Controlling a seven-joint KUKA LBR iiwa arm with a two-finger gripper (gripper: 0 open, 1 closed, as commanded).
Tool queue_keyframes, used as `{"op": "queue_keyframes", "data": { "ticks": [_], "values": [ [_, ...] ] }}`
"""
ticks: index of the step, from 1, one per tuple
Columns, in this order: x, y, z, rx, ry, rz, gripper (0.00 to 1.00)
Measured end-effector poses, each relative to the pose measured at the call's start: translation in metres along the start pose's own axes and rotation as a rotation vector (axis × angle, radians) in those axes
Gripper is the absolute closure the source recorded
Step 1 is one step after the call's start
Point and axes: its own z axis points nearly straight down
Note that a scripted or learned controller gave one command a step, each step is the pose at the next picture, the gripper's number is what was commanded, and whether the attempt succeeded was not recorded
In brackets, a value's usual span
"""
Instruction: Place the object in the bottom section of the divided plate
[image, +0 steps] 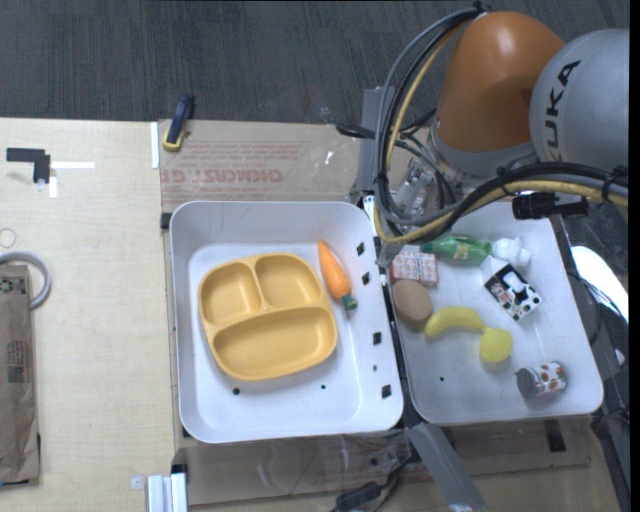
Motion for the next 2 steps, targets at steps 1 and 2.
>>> {"op": "queue_keyframes", "data": {
  "ticks": [1, 2],
  "values": [
    [-0.002, 0.0, -0.01, -0.001, -0.004, 0.002, 1.0],
    [-0.001, 0.043, 0.026, 0.0, 0.001, 0.127, 1.0]
  ]
}}
